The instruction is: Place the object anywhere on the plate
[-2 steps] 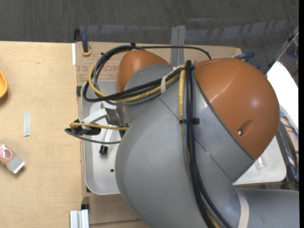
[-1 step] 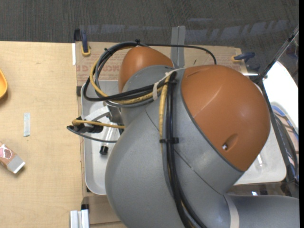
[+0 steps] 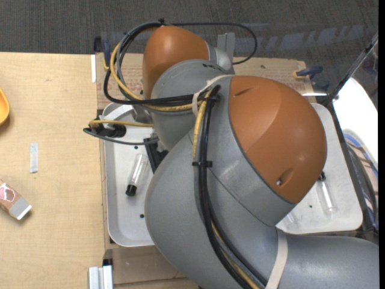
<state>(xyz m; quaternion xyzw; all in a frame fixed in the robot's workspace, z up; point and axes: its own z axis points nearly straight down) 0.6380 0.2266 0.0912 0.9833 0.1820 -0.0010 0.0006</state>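
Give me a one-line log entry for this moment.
arm: over both bins | end effector: hidden | clear tube, black cap: lying in left bin | second clear tube: right bin | plate: unseen

**My arm covers most of both bins**

My grey arm (image 3: 240, 179) with its orange domes stretches over the bench. Beneath it, in the left white bin (image 3: 117, 221), lies a clear tube with a black cap (image 3: 135, 174). Another clear tube (image 3: 326, 198) rests in the right bin (image 3: 343, 218).

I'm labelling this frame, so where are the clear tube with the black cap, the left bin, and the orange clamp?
clear tube (image 3: 136, 170): camera view, middle of its transparent body.
left bin (image 3: 117, 221): camera view, bare white floor near its left wall.
orange clamp (image 3: 299, 73): camera view, its orange handle.
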